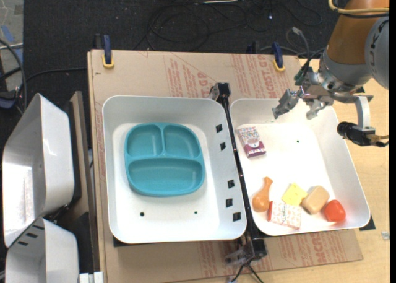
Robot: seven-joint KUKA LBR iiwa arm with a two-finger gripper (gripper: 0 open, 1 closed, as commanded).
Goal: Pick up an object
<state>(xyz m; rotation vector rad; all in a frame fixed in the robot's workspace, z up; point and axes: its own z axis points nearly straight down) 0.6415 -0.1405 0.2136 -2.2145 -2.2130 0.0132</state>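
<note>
My gripper (301, 106) hangs open over the far edge of the right bin (322, 145), with nothing between its two grey fingers. Below it and to the left lies a small purple-and-white packet (251, 140). Along the bin's near side sit an orange gourd-shaped toy (263, 195), a yellow block (294, 194), a red-and-white packet (284, 214), a tan bread-like piece (315, 199) and a red-orange ball (335, 211).
The left bin (117, 213) holds a teal divided plate (164, 158). A black divider with clips (229, 152) runs between the bins. White containers (34, 158) stand off the bench at the left. Clamps (108, 59) hold the board's far edge.
</note>
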